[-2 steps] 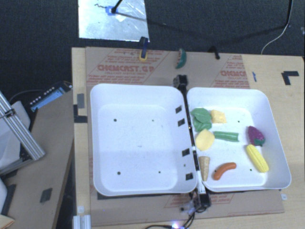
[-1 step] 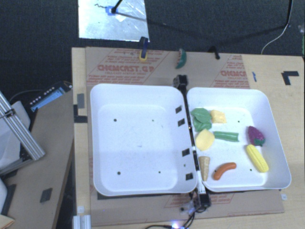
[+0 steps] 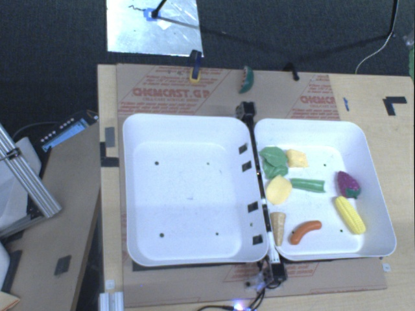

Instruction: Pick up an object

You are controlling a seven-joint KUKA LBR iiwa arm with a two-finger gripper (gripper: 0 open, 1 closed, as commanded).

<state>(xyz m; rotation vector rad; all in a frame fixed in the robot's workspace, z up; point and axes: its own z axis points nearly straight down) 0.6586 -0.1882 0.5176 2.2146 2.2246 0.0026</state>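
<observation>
The right bin (image 3: 363,141) holds several toy foods. A green leafy piece (image 3: 273,160) lies at its left side, with a small yellow piece (image 3: 297,157) beside it. Below them sit a round yellow piece (image 3: 279,190) and a green bean pod (image 3: 307,185). A purple eggplant (image 3: 348,184) and a yellow corn cob (image 3: 349,214) lie toward the right. An orange sausage (image 3: 305,232) and a tan cone (image 3: 278,227) rest near the front edge.
The left bin (image 3: 188,190) sits beside the right one, joined by black clips (image 3: 246,167) along the divide. Both rest on a cardboard sheet (image 3: 168,91). A green item (image 3: 248,78) and a yellow clamp (image 3: 194,67) lie at the board's back edge.
</observation>
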